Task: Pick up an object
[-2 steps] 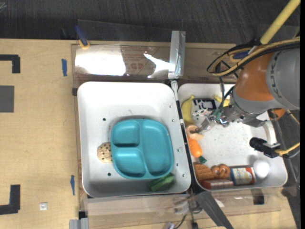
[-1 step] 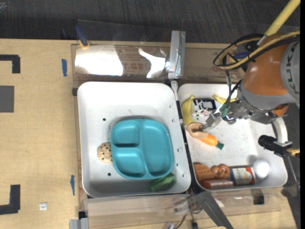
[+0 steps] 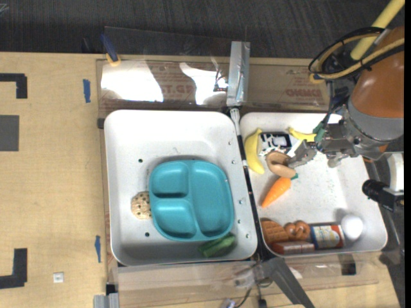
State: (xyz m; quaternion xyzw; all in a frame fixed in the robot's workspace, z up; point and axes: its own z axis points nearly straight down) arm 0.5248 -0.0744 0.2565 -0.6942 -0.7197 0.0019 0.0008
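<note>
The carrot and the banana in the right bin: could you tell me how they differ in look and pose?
The carrot is orange and tapers straight to a point, while the banana is yellow and curved. The carrot lies on a slant out on the bin floor; the banana lies against the wall shared with the left bin. The carrot has a small green top; the banana shows none. Both lie flat in the right bin, left of the gripper.

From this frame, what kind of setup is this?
Likely a lab bin-picking bench: two white bins side by side, toy food such as a carrot and banana, and a robot arm reaching in.
</note>
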